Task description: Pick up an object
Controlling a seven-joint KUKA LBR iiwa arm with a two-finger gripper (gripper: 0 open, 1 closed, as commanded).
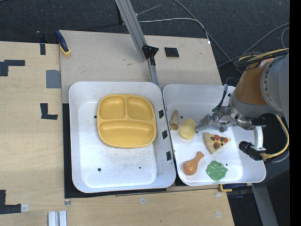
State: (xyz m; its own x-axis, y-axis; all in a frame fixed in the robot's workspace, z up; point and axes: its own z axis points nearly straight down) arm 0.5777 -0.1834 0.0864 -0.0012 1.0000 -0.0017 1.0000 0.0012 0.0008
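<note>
In the right bin lie several toy foods: a tan cone-shaped piece, a pale yellow lump, a pizza slice, an orange drumstick and a green leafy piece. My gripper hangs low over this bin. It is just above the pizza slice's upper edge and to the right of the yellow lump. Nothing is visibly held in it. The grey arm with its orange band comes in from the right.
The left bin holds a yellow divided plate. A metal pole slants down to the wall between the bins. Cables run along the bench's right edge.
</note>
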